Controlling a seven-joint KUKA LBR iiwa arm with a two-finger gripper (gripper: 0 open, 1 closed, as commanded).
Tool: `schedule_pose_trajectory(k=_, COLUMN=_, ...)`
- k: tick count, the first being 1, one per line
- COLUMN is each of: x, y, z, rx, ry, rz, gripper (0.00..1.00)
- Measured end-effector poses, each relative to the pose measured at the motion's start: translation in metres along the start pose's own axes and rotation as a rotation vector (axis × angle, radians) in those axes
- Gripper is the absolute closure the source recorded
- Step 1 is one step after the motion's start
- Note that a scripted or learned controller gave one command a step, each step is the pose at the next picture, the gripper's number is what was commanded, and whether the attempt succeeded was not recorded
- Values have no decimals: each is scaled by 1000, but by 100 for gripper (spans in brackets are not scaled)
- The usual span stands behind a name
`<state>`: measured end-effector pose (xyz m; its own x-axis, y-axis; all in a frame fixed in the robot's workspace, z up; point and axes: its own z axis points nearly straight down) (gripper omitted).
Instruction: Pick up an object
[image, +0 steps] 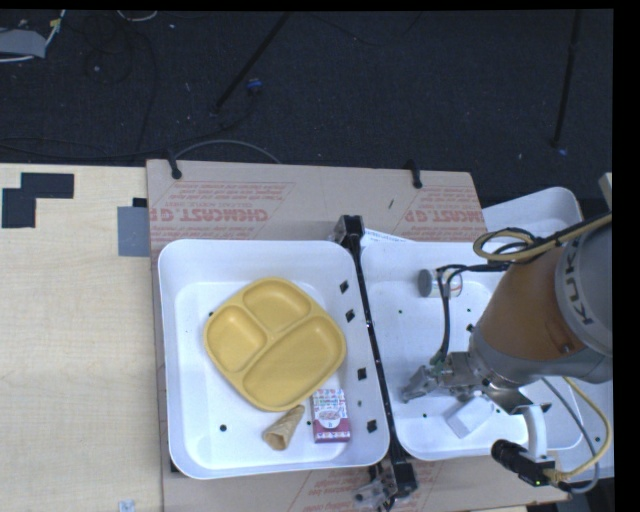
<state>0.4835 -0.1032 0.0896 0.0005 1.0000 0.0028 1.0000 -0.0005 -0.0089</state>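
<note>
Bench (70, 330) of pale wood, bearing two shallow white bins side by side. Left bin (190, 440) holding a yellow divided plate (275, 343) near its middle. Right bin (400, 290) under the arm (545, 315), grey with an orange band, reaching in from the right. Gripper (425, 381) low over the right bin's floor, fingers spread apart, nothing visible between them. Small red-and-white carton (329, 415) lying flat just below the plate's lower edge. Tan cone (284, 427) just left of the carton, near touching it.
</note>
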Motion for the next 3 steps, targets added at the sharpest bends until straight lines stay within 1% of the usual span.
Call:
schedule_pose_trajectory(k=1, x=-1, y=0, z=-12, rx=-2, ry=0, rz=5, gripper=100)
schedule_pose_trajectory(k=2, x=-3, y=-1, z=-75, rx=-10, ry=-3, rz=-1, gripper=100)
schedule_pose_trajectory(k=3, x=-1, y=1, z=-117, rx=-10, ry=-3, rz=-2, gripper=100)
